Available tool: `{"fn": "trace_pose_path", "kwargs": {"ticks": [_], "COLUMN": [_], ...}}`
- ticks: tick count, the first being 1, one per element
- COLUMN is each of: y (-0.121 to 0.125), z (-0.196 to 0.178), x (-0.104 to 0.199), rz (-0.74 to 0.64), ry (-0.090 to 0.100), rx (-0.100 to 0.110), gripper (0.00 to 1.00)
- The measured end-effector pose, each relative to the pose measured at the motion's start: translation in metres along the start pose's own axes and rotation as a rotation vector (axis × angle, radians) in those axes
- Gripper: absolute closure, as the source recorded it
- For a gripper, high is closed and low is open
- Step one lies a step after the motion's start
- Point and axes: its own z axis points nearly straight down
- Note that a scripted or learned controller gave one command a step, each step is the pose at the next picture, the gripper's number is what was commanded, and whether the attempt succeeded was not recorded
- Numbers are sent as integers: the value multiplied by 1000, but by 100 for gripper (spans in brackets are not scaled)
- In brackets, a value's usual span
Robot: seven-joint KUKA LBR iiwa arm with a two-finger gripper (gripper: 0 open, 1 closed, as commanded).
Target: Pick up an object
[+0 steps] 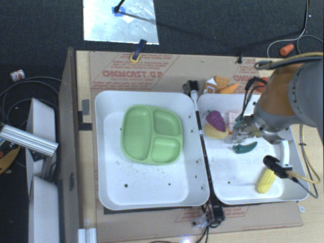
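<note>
In the right bin, my gripper hangs low near the middle, reaching in from the right. A small dark green toy vegetable lies just below and in front of it, close to its tip. Left of the gripper sit a purple bunch of grapes and a yellow piece under it. A yellow corn cob lies toward the bin's front right. An orange carrot-like toy rests at the back edge.
The left bin holds a green divided plate. A black divider strip runs between the two bins. The arm's grey body covers the right bin's back right corner.
</note>
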Motion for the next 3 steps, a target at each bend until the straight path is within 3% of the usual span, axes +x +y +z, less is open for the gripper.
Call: {"fn": "trace_pose_path", "kwargs": {"ticks": [1,2,3], "y": [0,-8,-7], "z": [0,11,0], "x": [0,-4,-3], "rz": [0,2,0], "ry": [0,0,0], "rx": [0,2,-1], "gripper": [0,0,100]}}
